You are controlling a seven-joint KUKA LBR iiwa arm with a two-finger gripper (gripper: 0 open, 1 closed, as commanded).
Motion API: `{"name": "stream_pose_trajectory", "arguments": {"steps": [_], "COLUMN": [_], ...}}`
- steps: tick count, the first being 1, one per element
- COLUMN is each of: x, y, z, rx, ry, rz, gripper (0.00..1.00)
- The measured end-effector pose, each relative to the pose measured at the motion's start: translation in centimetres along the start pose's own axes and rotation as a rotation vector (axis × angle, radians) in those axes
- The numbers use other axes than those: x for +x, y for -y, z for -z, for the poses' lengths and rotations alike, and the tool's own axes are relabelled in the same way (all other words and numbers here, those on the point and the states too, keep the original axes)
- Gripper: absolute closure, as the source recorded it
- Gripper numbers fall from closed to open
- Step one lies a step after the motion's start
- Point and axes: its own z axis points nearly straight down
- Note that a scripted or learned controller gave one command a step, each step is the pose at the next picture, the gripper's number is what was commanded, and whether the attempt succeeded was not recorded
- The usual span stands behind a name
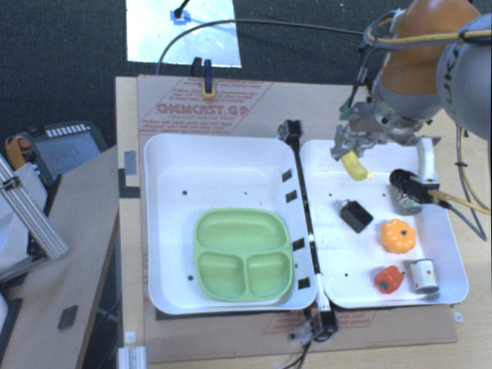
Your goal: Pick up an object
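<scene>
My gripper point(350, 151) hangs over the far left part of the right bin point(453, 283). A small yellow object point(355, 167) sticks out below the gripper, tilted, with its upper end between the fingers, which are shut on it. Lower in the same bin lie a black block point(356, 215), an orange pumpkin point(398, 236), a red-orange vegetable point(388, 279) and a small silver-white can point(423, 275).
The left bin point(165, 206) holds a green divided plate point(244, 254) at its near side. A black clip-lined seam point(304, 206) joins the two bins. Left of the bench stand a side table point(61, 237) and a pendant device point(65, 148).
</scene>
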Motion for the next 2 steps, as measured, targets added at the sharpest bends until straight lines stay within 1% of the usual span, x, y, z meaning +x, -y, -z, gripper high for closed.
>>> {"name": "stream_pose_trajectory", "arguments": {"steps": [1,2], "x": [5.1,9.4], "y": [0.1,1.0], "z": [-1.7,-2.6], "rx": [0.001,0.001], "ry": [0.0,0.0], "rz": [0.0,-0.001], "gripper": [1.0,1.0]}}
